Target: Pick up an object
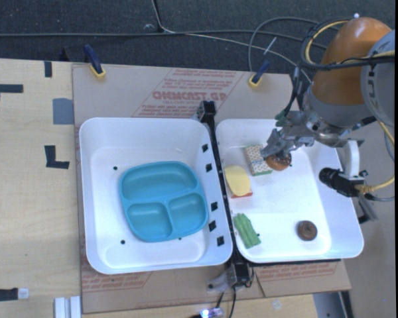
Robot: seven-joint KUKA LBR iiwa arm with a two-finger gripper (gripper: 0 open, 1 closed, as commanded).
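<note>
My gripper point(279, 153) hangs low over the back of the right bin point(331, 204). A small round orange-brown object point(278, 163) lies directly under its tip, partly covered by it. Touching that object on its left is a small patterned packet point(255, 159). A yellow block with a reddish edge point(237, 181) lies nearer the bin's left wall. Toward the front are a green ridged piece point(246, 230) and a brown ring-shaped piece point(307, 230).
The left bin point(96, 177) holds a blue divided plate point(163, 199). A black divider point(215, 177) with clips runs between the bins. Cables loop above the arm's orange band point(348, 58), and a black fitting point(336, 181) sticks out over the right bin's right rim.
</note>
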